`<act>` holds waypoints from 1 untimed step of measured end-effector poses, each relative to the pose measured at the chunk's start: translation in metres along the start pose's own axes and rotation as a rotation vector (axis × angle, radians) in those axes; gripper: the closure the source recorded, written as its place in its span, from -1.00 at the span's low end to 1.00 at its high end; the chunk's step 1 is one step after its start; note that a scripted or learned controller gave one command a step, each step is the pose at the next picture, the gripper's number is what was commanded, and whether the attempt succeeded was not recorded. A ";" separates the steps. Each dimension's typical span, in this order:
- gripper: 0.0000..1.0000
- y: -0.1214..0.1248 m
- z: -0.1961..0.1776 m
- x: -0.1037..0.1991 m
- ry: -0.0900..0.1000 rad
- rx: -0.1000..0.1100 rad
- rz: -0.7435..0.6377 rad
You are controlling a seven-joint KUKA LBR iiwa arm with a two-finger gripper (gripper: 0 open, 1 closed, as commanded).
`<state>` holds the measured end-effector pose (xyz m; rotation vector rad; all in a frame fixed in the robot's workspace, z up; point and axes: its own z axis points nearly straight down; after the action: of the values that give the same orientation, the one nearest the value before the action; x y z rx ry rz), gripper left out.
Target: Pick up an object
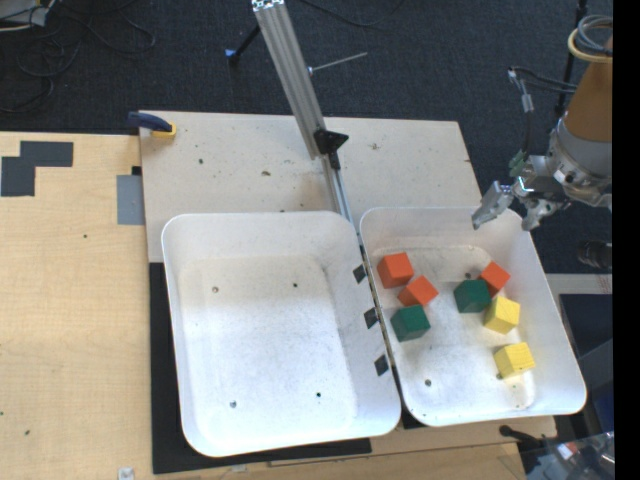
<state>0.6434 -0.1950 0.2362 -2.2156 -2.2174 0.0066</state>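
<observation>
Above the far right corner of the right bin [560, 368], the gripper [510, 206] hangs from the grey arm [585, 118] with its fingers [490, 208] spread apart and nothing between them. Below the fingers, inside that bin, lie seven blocks. Nearest beneath them is an orange block [495, 277], touching a dark green block [471, 296] and just beside a yellow block [502, 314]. A second yellow block [514, 359] sits farther from the fingers, toward the bin's near edge. To the left of the fingers and lower lie two more orange blocks [396, 267] [419, 291], close together, with another green block [410, 321] just below them. Well to the left of the fingers, the left bin [200, 268] rests on the worktop [230, 158]. A slanted metal bar [295, 78] rises beyond the two bins.
</observation>
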 end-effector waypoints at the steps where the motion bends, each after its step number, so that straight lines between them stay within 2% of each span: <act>1: -1.00 0.001 -0.003 0.000 -0.002 -0.004 -0.004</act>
<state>0.6444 -0.1946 0.2395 -2.2141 -2.2251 0.0037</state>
